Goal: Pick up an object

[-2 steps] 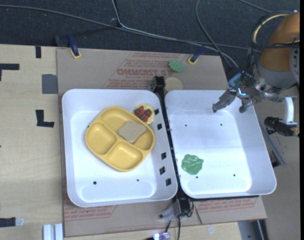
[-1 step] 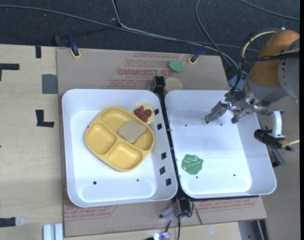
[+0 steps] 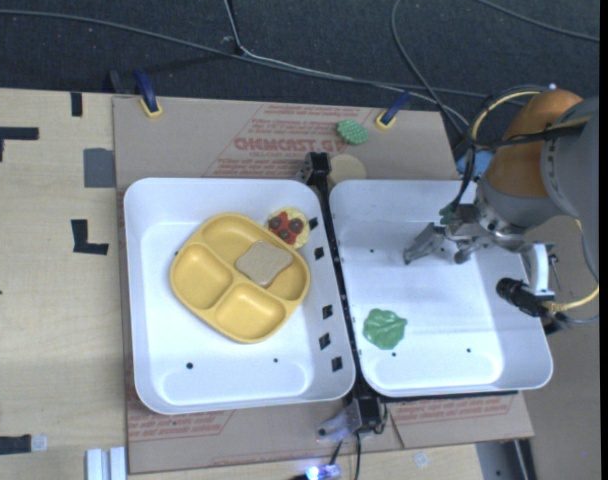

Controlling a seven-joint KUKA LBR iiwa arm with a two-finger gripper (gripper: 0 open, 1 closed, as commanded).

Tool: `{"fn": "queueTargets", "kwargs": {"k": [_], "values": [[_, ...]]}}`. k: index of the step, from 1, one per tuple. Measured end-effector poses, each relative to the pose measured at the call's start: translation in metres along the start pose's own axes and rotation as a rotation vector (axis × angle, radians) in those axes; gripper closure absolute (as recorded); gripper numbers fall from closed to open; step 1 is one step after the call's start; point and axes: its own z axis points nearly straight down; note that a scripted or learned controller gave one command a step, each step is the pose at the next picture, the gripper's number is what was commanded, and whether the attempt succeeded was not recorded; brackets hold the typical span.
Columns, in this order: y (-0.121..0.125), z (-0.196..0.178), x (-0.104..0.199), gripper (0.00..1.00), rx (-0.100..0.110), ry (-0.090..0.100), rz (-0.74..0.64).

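Sitting on cardboard [image 3: 274, 138] – two white bins [image 3: 154, 298], dark carpet [image 3: 104, 28] behind.

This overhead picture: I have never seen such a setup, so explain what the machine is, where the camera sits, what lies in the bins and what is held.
The camera looks down at a slant on a bench with two shallow white bins. The grey robot arm with an orange band reaches in from the picture's right; its two-finger gripper hangs over the right white bin, with nothing seen between its fingers. In that bin lies a small green leafy toy. The left white bin holds a yellow divided plastic plate with a tan bread-like square on it, and a small red-and-yellow item beside the plate.
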Motion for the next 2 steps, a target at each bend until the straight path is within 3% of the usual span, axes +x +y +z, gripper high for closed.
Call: {"fn": "queueTargets", "kwargs": {"k": [1,2], "values": [[0.001,0.02,0.0,0.0,-0.006,-0.002,-0.001],[0.002,0.008,0.0,1.0,-0.011,-0.004,-0.003]]}}
